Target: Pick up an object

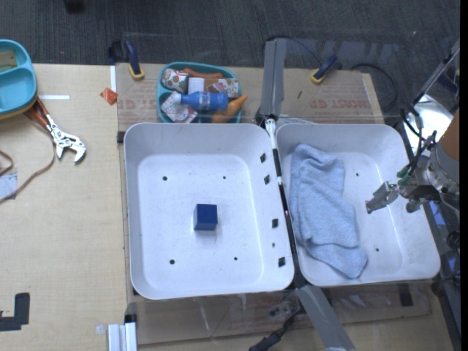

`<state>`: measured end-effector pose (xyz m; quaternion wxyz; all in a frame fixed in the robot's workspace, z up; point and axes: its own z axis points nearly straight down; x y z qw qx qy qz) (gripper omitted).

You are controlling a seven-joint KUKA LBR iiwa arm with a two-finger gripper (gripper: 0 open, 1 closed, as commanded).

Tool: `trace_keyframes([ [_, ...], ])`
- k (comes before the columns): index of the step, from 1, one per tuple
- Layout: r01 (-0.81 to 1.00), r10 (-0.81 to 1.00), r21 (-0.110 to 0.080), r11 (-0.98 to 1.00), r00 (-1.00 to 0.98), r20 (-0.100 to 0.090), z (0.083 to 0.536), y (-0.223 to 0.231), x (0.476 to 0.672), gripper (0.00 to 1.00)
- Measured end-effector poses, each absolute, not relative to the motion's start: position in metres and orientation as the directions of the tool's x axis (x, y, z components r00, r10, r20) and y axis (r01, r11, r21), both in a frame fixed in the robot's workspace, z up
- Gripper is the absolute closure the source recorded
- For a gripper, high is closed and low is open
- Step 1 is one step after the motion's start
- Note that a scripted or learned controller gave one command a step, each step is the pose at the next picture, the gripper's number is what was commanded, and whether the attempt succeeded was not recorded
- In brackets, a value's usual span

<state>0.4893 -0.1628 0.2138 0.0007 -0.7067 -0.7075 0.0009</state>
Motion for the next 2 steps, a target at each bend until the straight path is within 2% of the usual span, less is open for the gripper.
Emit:
trace_keyframes([
  [1, 0.975, 0.975, -0.002, -0.222, 0.222, -0.002, 0.26, -0.117, 0.559, 0.0],
  [2, 0.981, 0.981, -0.002, -0.195, 0.195, -0.002, 0.259, -0.133, 0.559, 0.0],
])
